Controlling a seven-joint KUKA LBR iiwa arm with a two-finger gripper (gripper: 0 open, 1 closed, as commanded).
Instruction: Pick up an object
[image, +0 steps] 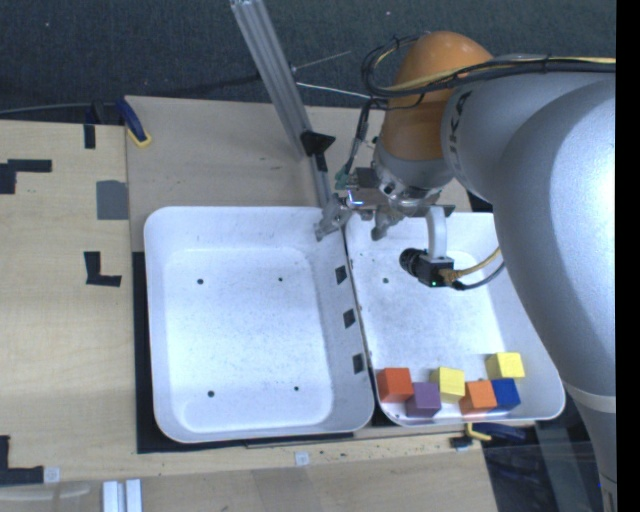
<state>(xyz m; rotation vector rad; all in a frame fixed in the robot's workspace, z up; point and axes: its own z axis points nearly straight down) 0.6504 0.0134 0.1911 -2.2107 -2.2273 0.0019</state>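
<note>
Overhead, the gripper (352, 228) hangs at the top of the frame's middle, above the seam between two white bins.
Its fingers (327, 228) stand spread with nothing between them; the blocks, orange (395, 383), purple (426, 398), yellow (451, 382) and blue (506, 394) among them, cluster along the right bin's (470, 320) lower edge, well apart from it.

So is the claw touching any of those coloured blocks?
Apart. The camera view shows the gripper at the far end of the bins, with bare white bin floor between it and the blocks at the near end.
</note>
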